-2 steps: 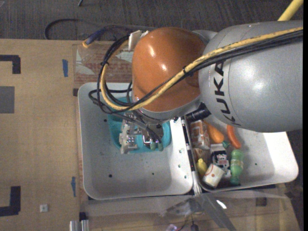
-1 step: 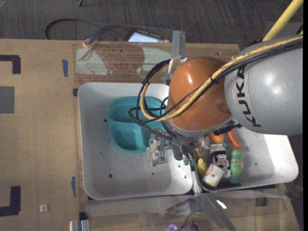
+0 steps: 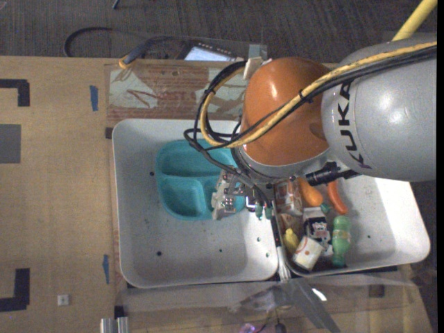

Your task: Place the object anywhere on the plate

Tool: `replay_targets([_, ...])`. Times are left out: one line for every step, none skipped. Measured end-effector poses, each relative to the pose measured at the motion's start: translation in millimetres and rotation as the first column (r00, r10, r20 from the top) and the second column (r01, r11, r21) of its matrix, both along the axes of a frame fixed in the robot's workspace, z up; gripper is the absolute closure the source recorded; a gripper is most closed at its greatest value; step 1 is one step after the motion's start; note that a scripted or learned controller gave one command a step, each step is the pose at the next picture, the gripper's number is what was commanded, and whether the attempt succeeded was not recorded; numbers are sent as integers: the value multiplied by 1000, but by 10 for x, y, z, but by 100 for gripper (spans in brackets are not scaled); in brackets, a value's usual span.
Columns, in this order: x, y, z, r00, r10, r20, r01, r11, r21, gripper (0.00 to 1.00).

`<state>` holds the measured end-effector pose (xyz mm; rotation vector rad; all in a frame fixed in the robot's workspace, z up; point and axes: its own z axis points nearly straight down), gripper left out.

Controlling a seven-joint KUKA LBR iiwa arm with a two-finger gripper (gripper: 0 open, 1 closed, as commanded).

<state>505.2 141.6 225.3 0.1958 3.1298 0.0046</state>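
Observation:
A teal divided plate lies in the left white bin, toward its upper middle. My gripper hangs at the plate's right edge, just under the orange wrist band. The big grey arm covers the plate's right part and the space around the fingers. Nothing shows clearly between them. Several small objects lie in the right bin: an orange carrot-like piece, a green bottle-like toy, a yellow piece and a white cup-like item.
The two bins meet at a ridge just right of the gripper. Black cables loop off the wrist over the left bin's top edge. A wooden bench surrounds the bins.

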Motion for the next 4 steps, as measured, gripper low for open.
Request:
replay_targets([-261, 681, -116, 997, 73, -5, -73, 997, -1, 100])
replay_targets([-259, 679, -116, 997, 72, -5, -72, 997, -1, 0])
replay_targets([-251, 514, 2, 979, 204, 0, -204, 979, -1, 0])
replay_targets([-236, 524, 110, 979, 202, 6, -202, 979, 2, 100])
